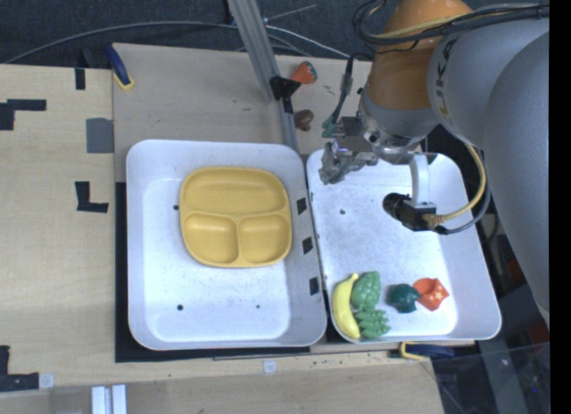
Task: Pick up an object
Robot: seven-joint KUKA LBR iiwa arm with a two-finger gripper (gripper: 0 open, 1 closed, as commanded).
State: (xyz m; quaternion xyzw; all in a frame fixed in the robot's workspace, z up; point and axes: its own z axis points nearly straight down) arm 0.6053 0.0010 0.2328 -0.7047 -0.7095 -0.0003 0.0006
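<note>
On the pale wooden desk (53,252), the left shallow white bin (152,314) holds a yellow three-compartment plastic plate (235,216). In the right white bin (464,314), along the near edge, lie a yellow toy banana (343,310), green toy broccoli (367,289), a dark green toy piece (402,297) and a red-orange toy pepper (432,293). The hand (337,164) hovers at that bin's far left corner, well apart from them; whether it is parted or closed, I cannot tell.
</note>
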